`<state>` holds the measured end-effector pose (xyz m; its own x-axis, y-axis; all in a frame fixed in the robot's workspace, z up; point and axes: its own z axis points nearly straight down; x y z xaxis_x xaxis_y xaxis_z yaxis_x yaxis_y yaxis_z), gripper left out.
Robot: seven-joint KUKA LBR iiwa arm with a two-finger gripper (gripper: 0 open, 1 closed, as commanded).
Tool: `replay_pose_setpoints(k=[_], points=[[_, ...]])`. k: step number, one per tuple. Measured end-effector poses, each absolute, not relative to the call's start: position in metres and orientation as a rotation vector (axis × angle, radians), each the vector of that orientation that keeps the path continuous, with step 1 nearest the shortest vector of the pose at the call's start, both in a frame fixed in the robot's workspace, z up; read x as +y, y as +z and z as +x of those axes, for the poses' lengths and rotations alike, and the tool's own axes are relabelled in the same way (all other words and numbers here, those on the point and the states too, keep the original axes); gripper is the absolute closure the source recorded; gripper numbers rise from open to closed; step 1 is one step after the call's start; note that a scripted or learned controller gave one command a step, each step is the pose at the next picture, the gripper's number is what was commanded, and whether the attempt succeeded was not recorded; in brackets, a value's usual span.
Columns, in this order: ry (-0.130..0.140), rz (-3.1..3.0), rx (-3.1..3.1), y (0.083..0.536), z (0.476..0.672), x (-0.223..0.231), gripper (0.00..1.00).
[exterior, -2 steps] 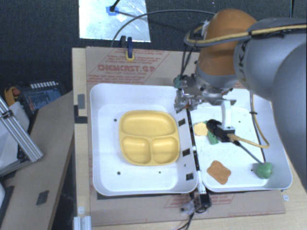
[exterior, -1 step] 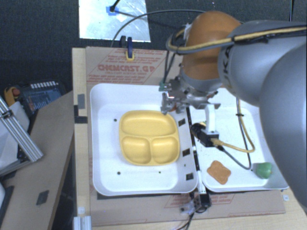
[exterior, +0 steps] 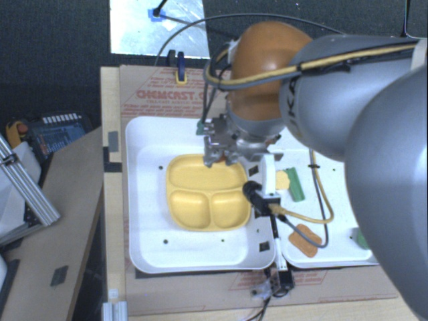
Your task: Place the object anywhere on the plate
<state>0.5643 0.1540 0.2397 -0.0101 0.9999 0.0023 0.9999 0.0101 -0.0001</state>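
A yellow plate (exterior: pixel 200 202) with three compartments lies in the middle of the left white bin (exterior: pixel 144 199). My gripper (exterior: pixel 221 151) hangs low over the plate's far right corner, under the orange wrist band, and the wrist body hides its tips. I can make out nothing held beneath it. In the right bin (exterior: pixel 334 254) lie a green strip (exterior: pixel 295 184) beside a small yellow piece (exterior: pixel 282 178), and an orange-brown oblong piece (exterior: pixel 305 240) nearer the front.
The grey arm fills the upper right and covers much of the right bin. A green bit (exterior: pixel 361 238) peeks out at the arm's edge. Cables run from the wrist down across the divider between the bins (exterior: pixel 271 233). Cardboard lies under both bins.
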Motion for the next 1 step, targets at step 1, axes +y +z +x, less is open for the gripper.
replay_pose_setpoints(k=[1], points=[[0.000, -2.209, -2.231, 0.2372, 0.5425, 0.2026, 1.00]])
